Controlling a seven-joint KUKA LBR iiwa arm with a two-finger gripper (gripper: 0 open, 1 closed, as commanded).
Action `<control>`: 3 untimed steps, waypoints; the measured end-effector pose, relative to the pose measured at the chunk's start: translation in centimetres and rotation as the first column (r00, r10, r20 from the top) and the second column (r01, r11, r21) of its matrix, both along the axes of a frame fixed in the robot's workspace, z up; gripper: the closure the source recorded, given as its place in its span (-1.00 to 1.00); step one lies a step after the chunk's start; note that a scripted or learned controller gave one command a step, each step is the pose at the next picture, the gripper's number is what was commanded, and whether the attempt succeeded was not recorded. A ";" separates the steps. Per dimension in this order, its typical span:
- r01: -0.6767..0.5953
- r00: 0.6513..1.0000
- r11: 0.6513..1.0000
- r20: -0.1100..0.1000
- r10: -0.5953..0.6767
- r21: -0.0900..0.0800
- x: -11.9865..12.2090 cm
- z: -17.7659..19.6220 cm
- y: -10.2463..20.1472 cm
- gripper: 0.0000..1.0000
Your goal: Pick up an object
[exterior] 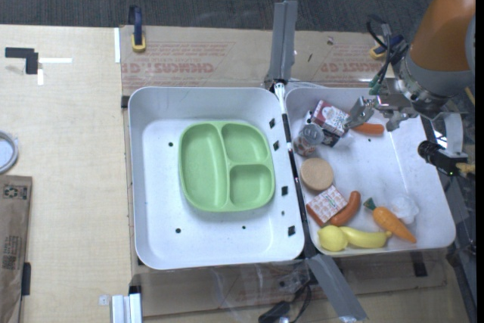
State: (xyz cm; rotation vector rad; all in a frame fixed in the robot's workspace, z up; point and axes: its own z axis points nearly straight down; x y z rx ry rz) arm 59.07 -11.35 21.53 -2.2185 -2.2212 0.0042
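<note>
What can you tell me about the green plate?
The green plate is pale green, looks like smooth plastic, and has rounded corners. Raised ridges split it into three compartments: one long one on the left side of the view and two smaller ones on the right. It lies flat, slightly turned, on the floor of the left bin, apart from its walls. Nothing else touches it.

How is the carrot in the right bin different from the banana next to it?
The carrot is orange with a green stub at its top end; the banana is plain yellow. The carrot lies slanted and tapers to a point, while the banana lies nearly level, gently curved. Both are toy foods resting in the right bin, touching.
</note>
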 end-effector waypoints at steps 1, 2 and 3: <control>0.174 0.985 0.985 0.001 -0.174 0.000 -6.0 -12.4 -4.1 -1.00; 0.224 0.975 0.975 0.000 -0.224 0.000 -11.4 -12.5 -2.0 -1.00; 0.224 0.975 0.975 0.000 -0.224 0.000 -11.4 -12.5 -2.0 -1.00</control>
